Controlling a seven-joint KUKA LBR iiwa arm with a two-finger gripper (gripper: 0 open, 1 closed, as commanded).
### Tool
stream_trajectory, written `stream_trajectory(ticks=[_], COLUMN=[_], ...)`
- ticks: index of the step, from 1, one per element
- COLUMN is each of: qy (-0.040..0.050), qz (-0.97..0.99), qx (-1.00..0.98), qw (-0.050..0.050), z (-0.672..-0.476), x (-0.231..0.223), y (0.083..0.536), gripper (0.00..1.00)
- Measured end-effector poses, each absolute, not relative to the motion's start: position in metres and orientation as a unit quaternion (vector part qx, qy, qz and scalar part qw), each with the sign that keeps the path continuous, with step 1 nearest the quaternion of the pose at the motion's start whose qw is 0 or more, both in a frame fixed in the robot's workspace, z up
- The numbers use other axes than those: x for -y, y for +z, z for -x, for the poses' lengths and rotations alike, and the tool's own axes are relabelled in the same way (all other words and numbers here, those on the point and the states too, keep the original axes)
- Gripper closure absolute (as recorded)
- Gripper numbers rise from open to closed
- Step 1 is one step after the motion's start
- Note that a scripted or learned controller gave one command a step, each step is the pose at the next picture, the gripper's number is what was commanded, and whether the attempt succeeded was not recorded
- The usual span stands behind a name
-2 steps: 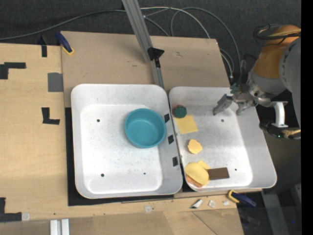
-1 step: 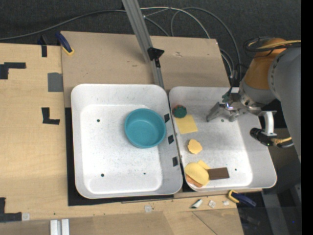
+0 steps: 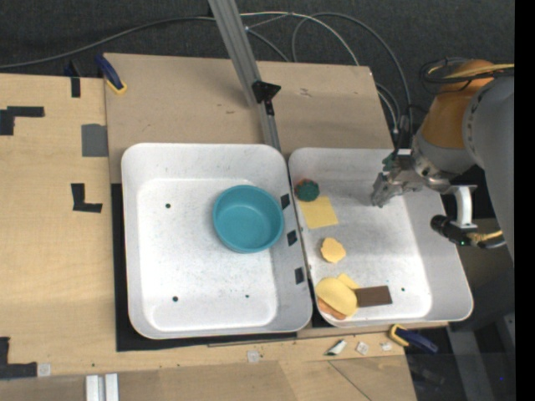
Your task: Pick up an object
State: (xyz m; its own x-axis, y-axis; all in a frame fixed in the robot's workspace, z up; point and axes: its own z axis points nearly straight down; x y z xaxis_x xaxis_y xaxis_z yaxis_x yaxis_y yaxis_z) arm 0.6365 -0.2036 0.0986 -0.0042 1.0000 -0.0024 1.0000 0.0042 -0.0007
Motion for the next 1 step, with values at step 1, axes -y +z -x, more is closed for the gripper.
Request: stream_trajectory(ticks=[1], qy=[0.0006], qz=[-0.707], qx=[-0.707], qw=[0.002], z=[-0.6389], x=[0.2078], y=[0.1422], gripper=[1.00])
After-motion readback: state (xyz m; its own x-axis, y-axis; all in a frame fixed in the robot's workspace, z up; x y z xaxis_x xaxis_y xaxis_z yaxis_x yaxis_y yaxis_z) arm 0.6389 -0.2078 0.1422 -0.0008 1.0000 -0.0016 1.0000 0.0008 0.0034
